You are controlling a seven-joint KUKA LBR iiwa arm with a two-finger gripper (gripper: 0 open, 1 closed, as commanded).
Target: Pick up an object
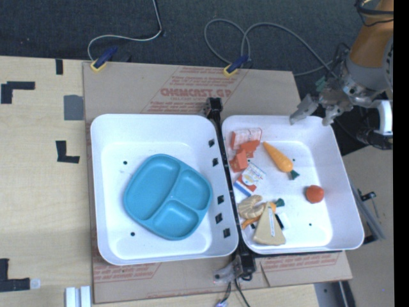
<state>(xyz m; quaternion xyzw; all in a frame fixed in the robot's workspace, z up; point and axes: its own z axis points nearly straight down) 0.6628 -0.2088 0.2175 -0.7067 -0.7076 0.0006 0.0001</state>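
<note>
Your pincer [313,112] hangs spread and empty above the right bin's [342,171] far edge. The toy carrot [278,157] looks light, rigid, slippery; pinch its thick middle.

Smooth blue plastic plate [167,197], glossy white plastic bins [102,171], matt cardboard [185,88]

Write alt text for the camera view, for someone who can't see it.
The gripper hangs open over the far right corner of the right bin, holding nothing. That bin holds a carrot, a tomato and other small toy foods clustered near its left wall. The left bin holds a blue divided plate.
</note>
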